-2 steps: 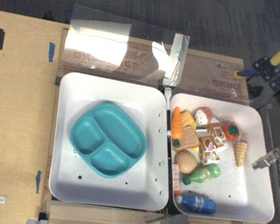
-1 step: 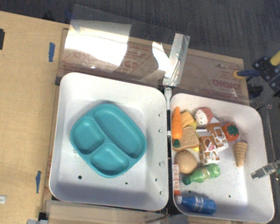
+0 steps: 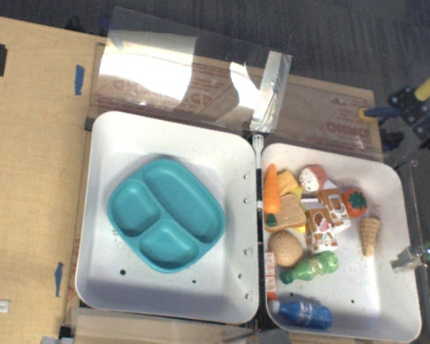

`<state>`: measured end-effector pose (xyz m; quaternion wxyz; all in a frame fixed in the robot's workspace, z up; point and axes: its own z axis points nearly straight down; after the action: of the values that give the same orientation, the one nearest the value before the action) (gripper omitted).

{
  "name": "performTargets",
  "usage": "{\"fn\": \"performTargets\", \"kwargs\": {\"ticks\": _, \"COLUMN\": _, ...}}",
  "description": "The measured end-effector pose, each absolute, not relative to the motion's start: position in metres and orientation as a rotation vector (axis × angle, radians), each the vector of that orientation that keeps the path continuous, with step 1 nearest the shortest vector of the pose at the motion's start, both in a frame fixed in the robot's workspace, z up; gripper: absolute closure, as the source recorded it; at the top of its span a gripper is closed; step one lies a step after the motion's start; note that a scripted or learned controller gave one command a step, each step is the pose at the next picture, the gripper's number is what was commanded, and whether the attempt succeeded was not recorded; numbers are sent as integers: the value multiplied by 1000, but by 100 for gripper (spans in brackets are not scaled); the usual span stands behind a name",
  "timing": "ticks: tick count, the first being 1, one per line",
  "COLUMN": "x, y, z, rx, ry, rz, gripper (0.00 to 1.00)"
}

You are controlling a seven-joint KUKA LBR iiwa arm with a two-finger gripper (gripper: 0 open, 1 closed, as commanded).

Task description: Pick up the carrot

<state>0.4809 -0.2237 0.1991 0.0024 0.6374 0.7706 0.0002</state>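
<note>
Still at the approach step — carrot (image 3: pixel 273 188) untouched at right bin's (image 3: pixel 397 306) far-left edge, beside toast (image 3: pixel 291 213) — next calls for descending there; gripper state impossible to tell.

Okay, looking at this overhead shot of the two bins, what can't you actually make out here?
- Carrot: the camera view shows it at the right bin's left wall, packed against the bread slice; whether they touch is unclear.
- Small box: printing too small to read.
- Blue bottle: label blurred.
- Teal plate: its underside is hidden against the left bin.
</note>
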Motion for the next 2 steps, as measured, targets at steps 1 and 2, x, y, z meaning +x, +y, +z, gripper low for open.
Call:
{"fn": "performTargets", "kwargs": {"ticks": 1, "x": 483, "y": -224, "z": 198, "rx": 2236, "ry": 2203, "rz": -1, "gripper": 100}}
{"fn": "performTargets", "kwargs": {"ticks": 2, "x": 481, "y": -211, "z": 205, "rx": 2509, "ry": 1885, "rz": 1, "gripper": 100}}
